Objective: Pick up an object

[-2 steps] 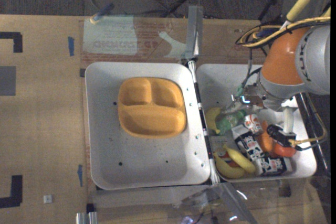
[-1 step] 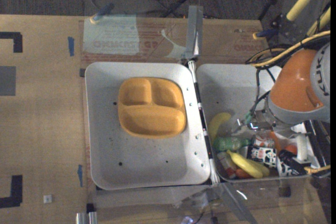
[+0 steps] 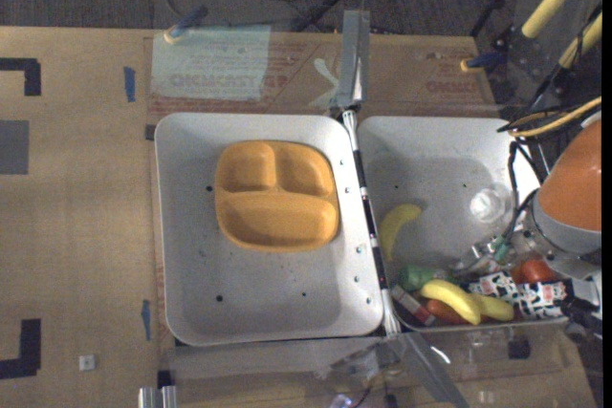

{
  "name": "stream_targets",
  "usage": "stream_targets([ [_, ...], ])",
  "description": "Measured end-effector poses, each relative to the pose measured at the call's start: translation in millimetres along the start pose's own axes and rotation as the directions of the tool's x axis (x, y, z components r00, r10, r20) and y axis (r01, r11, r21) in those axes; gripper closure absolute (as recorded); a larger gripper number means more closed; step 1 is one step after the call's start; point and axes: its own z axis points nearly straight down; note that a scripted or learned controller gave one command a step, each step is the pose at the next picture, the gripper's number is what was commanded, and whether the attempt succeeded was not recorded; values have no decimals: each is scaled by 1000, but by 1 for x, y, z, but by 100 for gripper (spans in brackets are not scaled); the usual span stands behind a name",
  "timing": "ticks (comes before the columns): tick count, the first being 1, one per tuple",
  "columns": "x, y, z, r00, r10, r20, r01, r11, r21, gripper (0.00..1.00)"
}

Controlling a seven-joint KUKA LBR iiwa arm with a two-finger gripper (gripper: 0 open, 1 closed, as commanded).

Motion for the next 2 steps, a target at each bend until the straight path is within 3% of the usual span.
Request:
stream_targets([
  [1,0,4,-13,1000,-1,4,1,1000,-11,100],
  [2,31,7,-127,919,394,0,-394,919,6,100],
])
